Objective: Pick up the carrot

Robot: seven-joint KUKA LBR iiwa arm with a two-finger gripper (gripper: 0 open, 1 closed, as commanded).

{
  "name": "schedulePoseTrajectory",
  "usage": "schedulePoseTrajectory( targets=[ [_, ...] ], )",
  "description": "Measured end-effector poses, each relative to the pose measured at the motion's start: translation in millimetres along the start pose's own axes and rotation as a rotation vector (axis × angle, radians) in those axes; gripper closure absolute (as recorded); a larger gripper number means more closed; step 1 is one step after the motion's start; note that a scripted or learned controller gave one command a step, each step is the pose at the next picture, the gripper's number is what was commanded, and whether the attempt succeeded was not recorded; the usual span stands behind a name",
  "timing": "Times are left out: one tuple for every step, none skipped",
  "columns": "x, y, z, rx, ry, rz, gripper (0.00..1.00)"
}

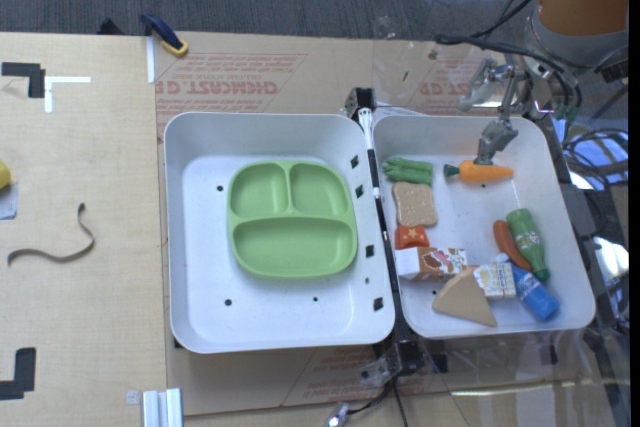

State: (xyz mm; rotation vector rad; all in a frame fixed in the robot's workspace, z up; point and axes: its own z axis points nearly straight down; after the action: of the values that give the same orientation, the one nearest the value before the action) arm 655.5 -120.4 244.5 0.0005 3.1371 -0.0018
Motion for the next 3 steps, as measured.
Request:
schedulePoseTrajectory(
  targets=[
    [1.1,-76.7,96.2,-0.001,0.000,-0.043,0.00],
    [-4.8,-86.3,151.0,-0.001,-0.001,0.024,0.00],
    [11.5,-93.7,150.5,0.000,0.000,0.232,0.00]
  ],
)
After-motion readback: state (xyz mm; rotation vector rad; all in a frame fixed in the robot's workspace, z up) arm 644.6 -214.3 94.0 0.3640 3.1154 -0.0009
